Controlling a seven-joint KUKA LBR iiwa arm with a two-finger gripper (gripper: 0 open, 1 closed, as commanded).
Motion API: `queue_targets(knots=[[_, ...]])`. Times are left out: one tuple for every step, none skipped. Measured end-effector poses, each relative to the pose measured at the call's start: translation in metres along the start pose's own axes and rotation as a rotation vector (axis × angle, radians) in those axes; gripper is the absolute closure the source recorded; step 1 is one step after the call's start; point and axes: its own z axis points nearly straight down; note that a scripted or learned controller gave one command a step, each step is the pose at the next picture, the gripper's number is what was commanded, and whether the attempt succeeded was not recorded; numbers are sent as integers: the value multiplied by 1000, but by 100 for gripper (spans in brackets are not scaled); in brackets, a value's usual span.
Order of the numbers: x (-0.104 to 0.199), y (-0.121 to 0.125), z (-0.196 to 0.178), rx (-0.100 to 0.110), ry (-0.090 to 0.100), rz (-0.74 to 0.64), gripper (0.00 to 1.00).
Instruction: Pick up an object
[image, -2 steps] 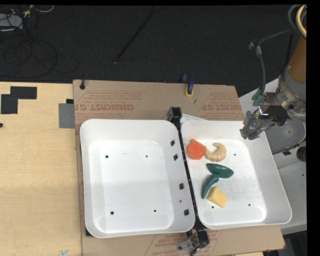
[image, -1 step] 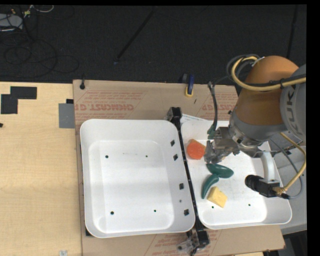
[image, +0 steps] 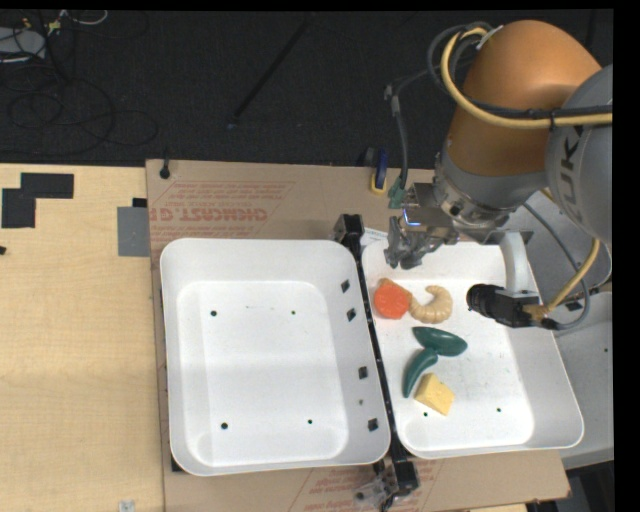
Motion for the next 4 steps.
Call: queue_targets(knots=[[3,-33,-16,9,-1,5,100],[67,-32,-74,3,-1,0,100],[27,-60,-65,11,-3,9,100],[71,-41,-126,2,0,2,100]])
